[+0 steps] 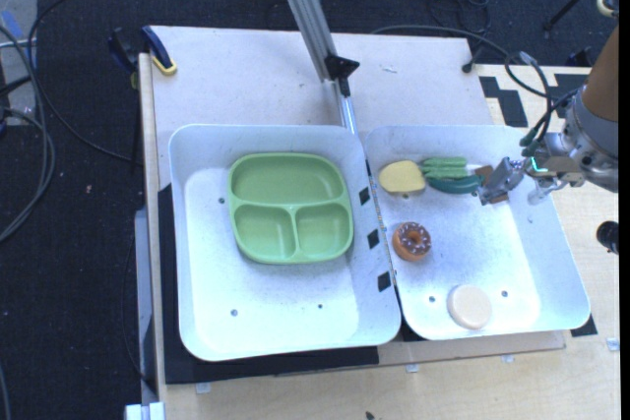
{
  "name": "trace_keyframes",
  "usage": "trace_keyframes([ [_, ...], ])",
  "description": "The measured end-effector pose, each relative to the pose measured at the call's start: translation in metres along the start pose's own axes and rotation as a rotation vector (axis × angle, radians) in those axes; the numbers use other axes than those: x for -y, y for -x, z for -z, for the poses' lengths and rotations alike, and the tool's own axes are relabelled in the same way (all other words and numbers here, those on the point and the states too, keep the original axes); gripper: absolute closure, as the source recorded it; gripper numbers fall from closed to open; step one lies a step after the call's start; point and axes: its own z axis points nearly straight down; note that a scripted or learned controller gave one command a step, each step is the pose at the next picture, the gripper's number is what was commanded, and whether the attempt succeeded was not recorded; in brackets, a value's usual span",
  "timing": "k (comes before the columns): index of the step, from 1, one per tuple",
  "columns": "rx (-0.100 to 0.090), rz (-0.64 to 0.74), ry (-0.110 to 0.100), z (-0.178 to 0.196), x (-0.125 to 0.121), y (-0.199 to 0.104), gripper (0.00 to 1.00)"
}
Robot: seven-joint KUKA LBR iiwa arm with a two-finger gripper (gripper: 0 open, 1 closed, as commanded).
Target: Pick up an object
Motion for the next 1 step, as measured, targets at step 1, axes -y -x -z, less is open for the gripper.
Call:
trace_keyframes([
  [1,0.0,0.0,0.001,0.0004,-0.0003,0.0,0.0],
])
